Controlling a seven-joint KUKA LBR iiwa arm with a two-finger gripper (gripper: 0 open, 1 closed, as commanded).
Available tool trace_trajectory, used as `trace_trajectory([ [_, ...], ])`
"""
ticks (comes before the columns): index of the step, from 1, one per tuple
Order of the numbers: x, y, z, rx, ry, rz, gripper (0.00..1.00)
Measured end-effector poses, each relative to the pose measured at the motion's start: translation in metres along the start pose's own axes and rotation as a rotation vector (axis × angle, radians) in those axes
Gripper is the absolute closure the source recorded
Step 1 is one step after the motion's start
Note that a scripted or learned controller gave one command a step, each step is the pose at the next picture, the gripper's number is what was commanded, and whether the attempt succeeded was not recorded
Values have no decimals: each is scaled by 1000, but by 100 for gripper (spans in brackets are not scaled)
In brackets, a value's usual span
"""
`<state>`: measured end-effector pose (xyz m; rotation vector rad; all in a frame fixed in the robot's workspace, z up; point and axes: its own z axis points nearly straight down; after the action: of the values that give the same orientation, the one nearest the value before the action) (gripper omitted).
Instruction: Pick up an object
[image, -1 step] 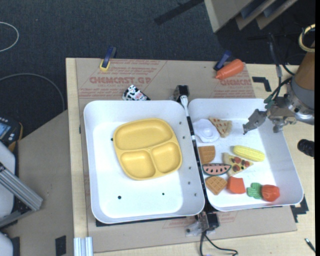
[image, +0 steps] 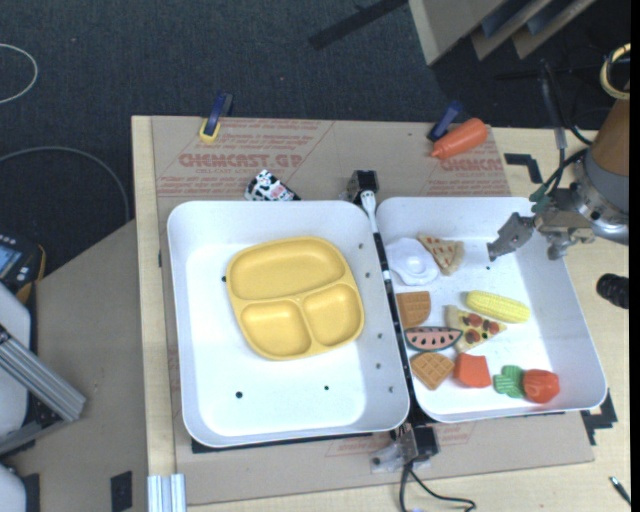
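- We see the gripper (image: 515, 238) above the right bin (image: 578, 318), near its far right corner; we cannot tell from this view how it is set, and nothing shows in its grasp.
- Nearest to it in that bin we find a pizza slice (image: 442, 251) and a white egg-like piece (image: 411, 262) towards the far left corner.
- Further towards the near edge lie a corn cob (image: 497, 306), a toast piece (image: 413, 306), a watermelon slice (image: 432, 337) and a small pizza piece (image: 478, 326).
- Along the near edge we note a waffle (image: 432, 370), an orange-red block (image: 473, 371) and a green and red vegetable (image: 526, 383).
- In the left bin (image: 205, 390) sits a yellow divided plate (image: 295, 297).
- On the bench (image: 160, 150), beyond the bins, rest a carrot (image: 459, 139) and a small black-and-white toy (image: 268, 187).
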<state>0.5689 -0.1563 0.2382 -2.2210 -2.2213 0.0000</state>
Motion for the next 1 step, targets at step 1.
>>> trace_trajectory([
  [1,1,-3,64,8,2,0,0],
])
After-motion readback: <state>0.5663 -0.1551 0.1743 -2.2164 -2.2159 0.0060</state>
